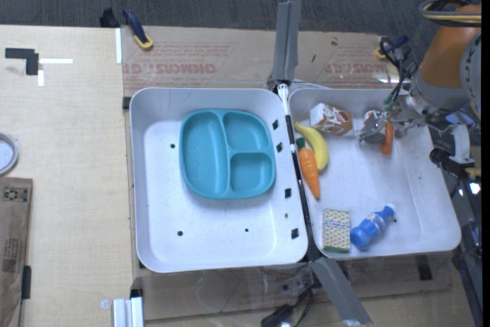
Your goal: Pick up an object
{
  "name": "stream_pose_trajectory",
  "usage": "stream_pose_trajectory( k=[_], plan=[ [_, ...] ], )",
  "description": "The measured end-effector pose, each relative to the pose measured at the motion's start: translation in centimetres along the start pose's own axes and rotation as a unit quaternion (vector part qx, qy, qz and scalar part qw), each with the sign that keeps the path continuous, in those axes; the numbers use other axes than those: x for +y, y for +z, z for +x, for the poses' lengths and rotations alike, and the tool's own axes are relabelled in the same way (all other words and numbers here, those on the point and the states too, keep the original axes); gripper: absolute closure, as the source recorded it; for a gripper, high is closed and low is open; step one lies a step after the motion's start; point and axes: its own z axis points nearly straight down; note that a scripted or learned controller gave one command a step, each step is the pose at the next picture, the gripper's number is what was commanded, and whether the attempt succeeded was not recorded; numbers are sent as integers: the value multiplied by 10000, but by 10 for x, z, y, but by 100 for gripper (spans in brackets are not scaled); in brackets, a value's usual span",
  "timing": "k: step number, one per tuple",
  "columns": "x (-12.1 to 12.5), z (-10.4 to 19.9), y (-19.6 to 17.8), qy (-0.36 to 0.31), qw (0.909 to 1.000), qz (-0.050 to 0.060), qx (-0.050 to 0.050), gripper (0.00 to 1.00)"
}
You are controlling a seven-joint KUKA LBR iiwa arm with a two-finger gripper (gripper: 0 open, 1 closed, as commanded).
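Note:
In the right bin, my gripper hangs over the far right part, at the end of the grey arm with the orange band. A small orange-red stick-shaped item lies right at the gripper's tip; whether it is held is unclear. A brown and white packet rests just left of the gripper. Against the bin's left wall lie a banana and a carrot. A small greenish box and a blue bottle sit near the front wall.
The left bin holds a teal divided plate. A grey post rises behind the wall between the bins. Brown cardboard covers the bench behind them. Cables and hardware crowd the right edge beside the arm.

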Motion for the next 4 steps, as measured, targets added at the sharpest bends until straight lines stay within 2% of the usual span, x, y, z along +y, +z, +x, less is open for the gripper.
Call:
stream_pose_trajectory(
  k=[1, 2, 3, 4],
  plan=[
    [-2, -4, -10, 11, 10000, 35, -21, 100],
    [9, 54, -131, -783, 9969, -5, -30, 100],
    [9, 54, -131, -782, 9969, -1, -28, 0],
    [-29, 11, -3, -588, 9983, 1, -23, 0]
  ],
)
